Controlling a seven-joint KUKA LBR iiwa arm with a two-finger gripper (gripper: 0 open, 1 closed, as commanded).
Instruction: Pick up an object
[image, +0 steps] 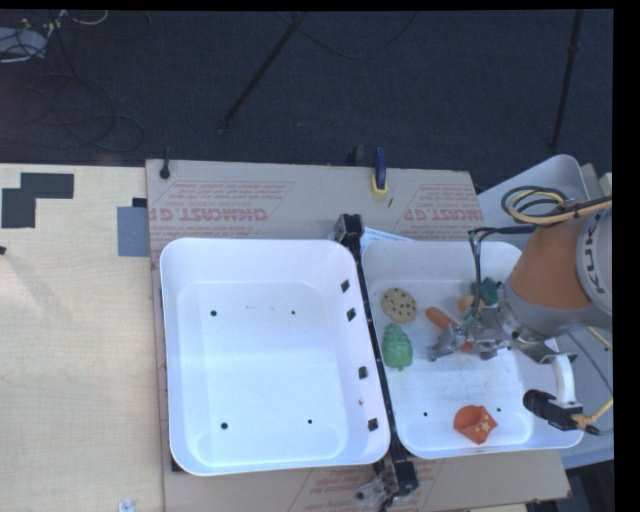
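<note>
My gripper (455, 342) hangs low in the right bin (440, 445), near its middle, reaching in from the right. An orange carrot-shaped piece (439, 317) lies just up and left of it, close to the tip; I cannot tell if they touch. A green lumpy object (397, 348) sits to the gripper's left by the bin divider. Above that is a round tan cookie with dark dots (398, 303). A red block (476, 423) rests near the front of the bin. A small teal thing (489, 292) shows just above the gripper.
The left bin (200, 265) stands alongside, with black clips (351, 315) along the shared wall. Both bins rest on a cardboard sheet (250, 205). A blue and yellow clamp (379, 172) holds the sheet's far edge.
</note>
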